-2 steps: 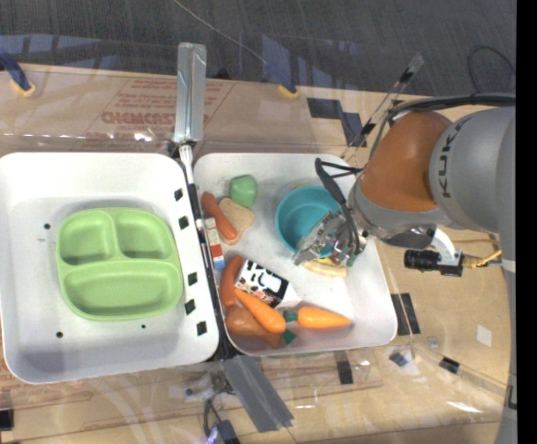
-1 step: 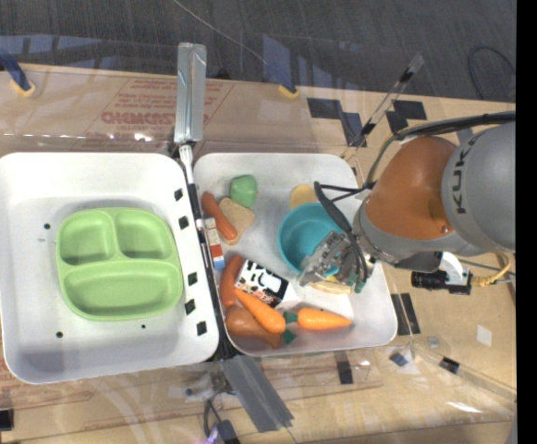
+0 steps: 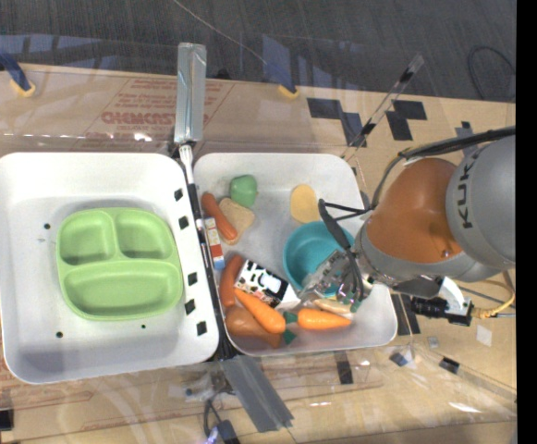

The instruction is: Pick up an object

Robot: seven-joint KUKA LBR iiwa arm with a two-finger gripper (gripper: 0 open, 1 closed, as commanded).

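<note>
- While the gripper (image 3: 335, 283) hangs low in the right bin (image 3: 277, 166), I cannot tell its state or whether it has anything.
- Nearest is a carrot (image 3: 323, 319), just below it in view, long axis across the bin.
- Counted: three carrots, one teal bowl (image 3: 307, 248), one green tray (image 3: 118, 263) in the left bin (image 3: 9, 248).

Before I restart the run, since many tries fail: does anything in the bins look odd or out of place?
Nothing looks spilled or broken. The green divided plate lies flat in the left bin. The toy food is heaped along the right bin's left and near sides, carrots overlapping, by the teal bowl and gripper.
</note>
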